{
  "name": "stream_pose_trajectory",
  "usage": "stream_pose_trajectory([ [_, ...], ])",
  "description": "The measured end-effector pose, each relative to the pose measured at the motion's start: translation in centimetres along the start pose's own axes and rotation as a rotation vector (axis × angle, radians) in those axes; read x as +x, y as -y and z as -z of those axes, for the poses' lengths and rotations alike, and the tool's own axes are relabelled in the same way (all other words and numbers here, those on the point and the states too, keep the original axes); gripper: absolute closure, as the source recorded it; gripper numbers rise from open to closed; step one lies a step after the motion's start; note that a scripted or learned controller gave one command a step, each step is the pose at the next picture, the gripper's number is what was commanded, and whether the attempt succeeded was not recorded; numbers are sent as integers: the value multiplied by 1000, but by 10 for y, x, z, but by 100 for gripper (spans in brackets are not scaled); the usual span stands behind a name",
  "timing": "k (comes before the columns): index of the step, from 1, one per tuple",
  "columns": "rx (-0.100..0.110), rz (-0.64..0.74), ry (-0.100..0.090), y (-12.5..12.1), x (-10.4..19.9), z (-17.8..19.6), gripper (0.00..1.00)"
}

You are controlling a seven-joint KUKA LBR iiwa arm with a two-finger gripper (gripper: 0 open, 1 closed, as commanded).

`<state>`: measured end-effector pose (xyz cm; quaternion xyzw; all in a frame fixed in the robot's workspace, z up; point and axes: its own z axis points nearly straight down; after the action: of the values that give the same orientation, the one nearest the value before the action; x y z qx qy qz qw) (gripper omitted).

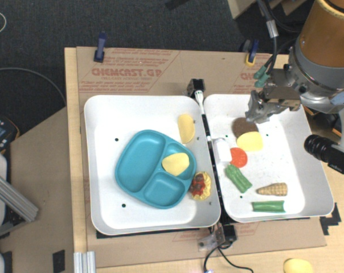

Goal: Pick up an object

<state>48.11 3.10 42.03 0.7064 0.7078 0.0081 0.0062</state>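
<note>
My gripper (257, 116) hangs over the back of the right bin (300, 164), just above a brown round piece (240, 127) and a yellow piece (250, 141). A red piece (238, 157), a green pod (238, 178), a tan cone (273, 190) and a green strip (268, 206) lie further forward in that bin. Nothing shows between the fingers.
The left bin (103, 152) holds a blue divided tray (135, 169) with a pale yellow piece (175, 163) in it. A yellow oblong (186, 128) lies behind the tray and a red-yellow piece (200, 185) beside it. A white block (221, 151) lies by the divider.
</note>
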Motion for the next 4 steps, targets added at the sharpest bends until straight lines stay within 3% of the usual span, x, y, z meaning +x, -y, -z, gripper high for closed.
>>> stream_pose_trajectory([
  [1, 32, 6, 3, 5, 76, -97, 100],
  [2, 1, 0, -3, -1, 82, 91, 100],
  [3, 32, 4, 5, 4, 142, -26, 100],
  [4, 17, 1, 2, 1, 139, -9, 100],
])
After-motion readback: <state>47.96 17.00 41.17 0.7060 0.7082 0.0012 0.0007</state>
